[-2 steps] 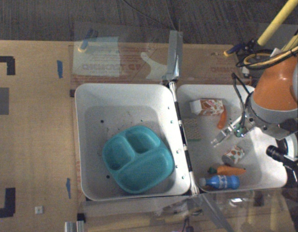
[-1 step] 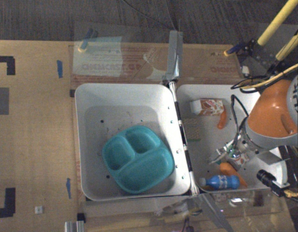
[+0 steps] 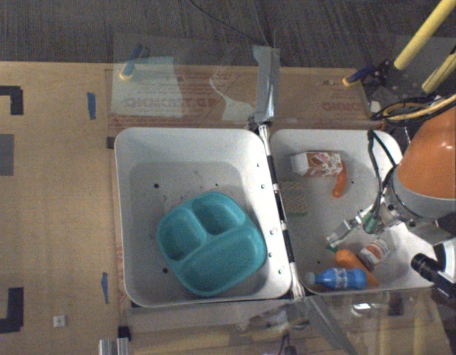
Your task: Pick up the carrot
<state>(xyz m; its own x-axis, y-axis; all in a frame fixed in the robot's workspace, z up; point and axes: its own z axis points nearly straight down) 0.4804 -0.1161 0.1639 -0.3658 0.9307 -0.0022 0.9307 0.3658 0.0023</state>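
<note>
Your fingers hung open and empty just below the carrot, beside the milk carton, ready to reach up and grab it.

Open floor surrounds the carrot, with only a carton just beside it.

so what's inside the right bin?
A small carton, a carrot, an orange item, a can and a blue bottle. The arm covers its right side.
</note>
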